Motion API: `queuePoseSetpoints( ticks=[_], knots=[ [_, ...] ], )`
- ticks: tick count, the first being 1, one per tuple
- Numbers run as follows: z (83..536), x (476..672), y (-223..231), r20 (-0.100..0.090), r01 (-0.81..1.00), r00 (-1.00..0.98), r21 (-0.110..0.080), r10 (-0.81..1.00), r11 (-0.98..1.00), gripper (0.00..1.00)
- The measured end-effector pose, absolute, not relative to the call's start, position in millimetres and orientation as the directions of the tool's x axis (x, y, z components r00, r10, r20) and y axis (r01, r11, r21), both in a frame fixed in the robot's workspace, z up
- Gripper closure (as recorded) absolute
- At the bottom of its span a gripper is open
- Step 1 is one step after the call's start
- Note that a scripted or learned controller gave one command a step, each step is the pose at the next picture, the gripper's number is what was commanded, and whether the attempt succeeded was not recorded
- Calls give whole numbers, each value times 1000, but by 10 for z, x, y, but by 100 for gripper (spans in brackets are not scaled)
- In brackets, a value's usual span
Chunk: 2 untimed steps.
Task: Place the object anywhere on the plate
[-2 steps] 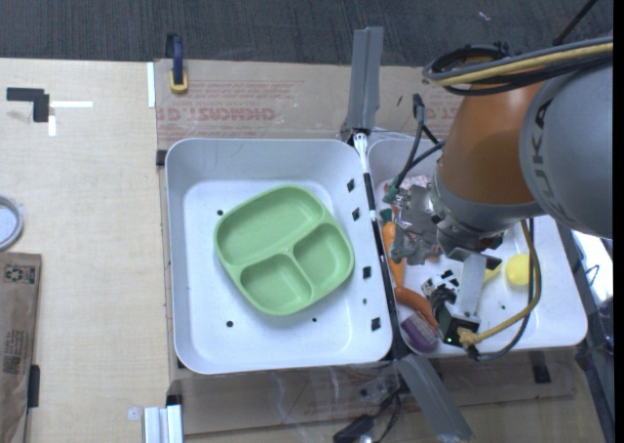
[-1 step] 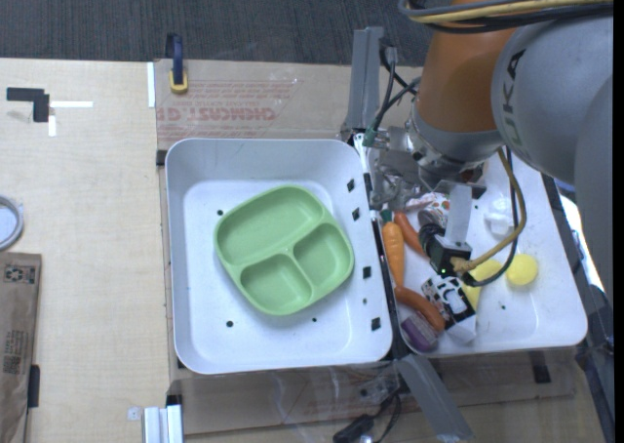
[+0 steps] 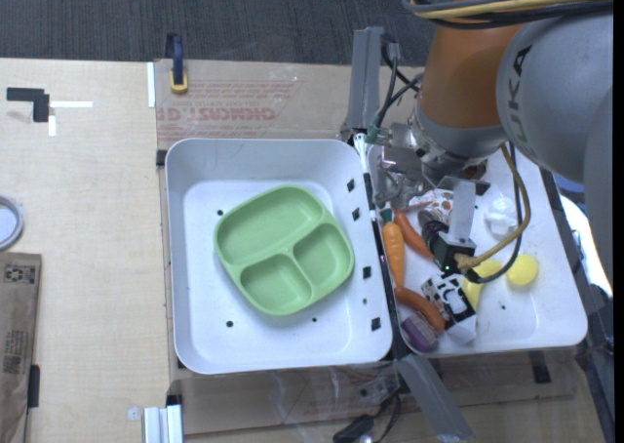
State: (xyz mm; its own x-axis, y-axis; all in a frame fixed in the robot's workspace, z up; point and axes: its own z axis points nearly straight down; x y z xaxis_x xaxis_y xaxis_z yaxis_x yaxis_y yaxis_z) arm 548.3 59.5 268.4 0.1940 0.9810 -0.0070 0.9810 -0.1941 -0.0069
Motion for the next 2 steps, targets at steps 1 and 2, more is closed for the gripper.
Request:
queuePoseSetpoints(
  ticks=[1, 2],
  knots=[
    [2038, 4897, -78, -3, 968, 252, -5, 968, -252, 100],
    [2589, 5213, 326, 0, 992, 129, 1, 992, -129, 100]
  ],
)
